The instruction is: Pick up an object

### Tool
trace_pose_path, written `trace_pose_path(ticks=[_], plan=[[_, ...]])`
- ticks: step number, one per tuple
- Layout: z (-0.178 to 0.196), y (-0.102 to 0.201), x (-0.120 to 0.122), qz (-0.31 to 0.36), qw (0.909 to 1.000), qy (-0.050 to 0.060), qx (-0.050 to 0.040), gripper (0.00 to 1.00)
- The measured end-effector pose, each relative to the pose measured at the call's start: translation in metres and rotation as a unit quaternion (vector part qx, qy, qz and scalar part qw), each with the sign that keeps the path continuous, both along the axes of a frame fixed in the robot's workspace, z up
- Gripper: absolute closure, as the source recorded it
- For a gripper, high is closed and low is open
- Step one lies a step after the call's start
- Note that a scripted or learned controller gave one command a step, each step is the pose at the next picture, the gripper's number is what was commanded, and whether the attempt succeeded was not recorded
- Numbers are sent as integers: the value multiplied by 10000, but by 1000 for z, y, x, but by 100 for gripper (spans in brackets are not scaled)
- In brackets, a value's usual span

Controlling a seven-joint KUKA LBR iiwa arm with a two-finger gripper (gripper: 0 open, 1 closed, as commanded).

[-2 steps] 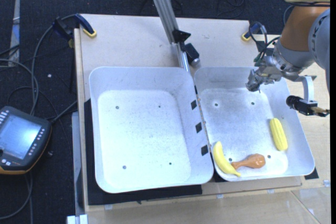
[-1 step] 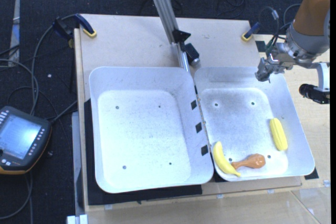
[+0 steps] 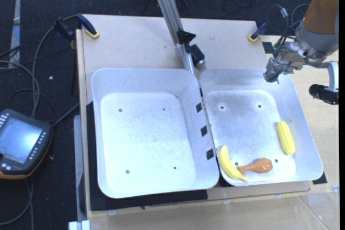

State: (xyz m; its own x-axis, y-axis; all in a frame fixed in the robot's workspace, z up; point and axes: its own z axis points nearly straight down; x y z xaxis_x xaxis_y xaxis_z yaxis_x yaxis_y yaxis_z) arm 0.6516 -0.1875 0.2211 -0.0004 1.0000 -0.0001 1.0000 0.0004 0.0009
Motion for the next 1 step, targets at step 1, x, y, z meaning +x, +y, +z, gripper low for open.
trace_pose_path(ticks=[1], plan=[[-7,52,-20,17,10000,4,6,100]])
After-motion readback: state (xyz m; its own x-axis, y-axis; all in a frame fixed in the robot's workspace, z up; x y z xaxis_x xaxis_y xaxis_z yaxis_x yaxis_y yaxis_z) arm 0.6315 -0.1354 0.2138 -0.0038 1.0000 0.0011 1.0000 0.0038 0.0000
